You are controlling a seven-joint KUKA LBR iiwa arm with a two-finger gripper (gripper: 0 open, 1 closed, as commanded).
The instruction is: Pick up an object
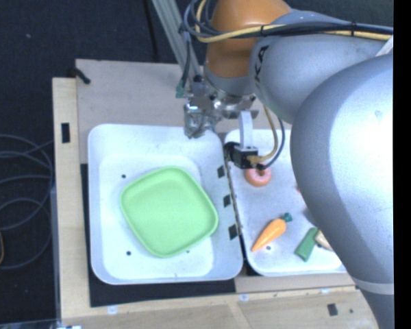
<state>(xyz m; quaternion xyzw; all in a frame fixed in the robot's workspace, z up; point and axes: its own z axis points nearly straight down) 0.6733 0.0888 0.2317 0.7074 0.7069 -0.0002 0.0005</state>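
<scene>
My gripper (216, 132) hangs over the far end of the wall between the two white bins, under the orange wrist band. A pink ring-shaped toy (259, 177) lies in the right bin (288, 269), just below and right of the gripper. Nearer the front of that bin lie an orange carrot (270, 233) and a small green block (305, 244). A light green square plate (168, 211) lies flat in the left bin (103, 184). Nothing is seen held by the gripper.
The big grey arm covers the right side of the right bin and hides what lies under it. A yellowish item (321, 238) peeks out beside the green block. Black clips (227, 201) sit along the divider between the bins. Cables lie at far left, off the bench.
</scene>
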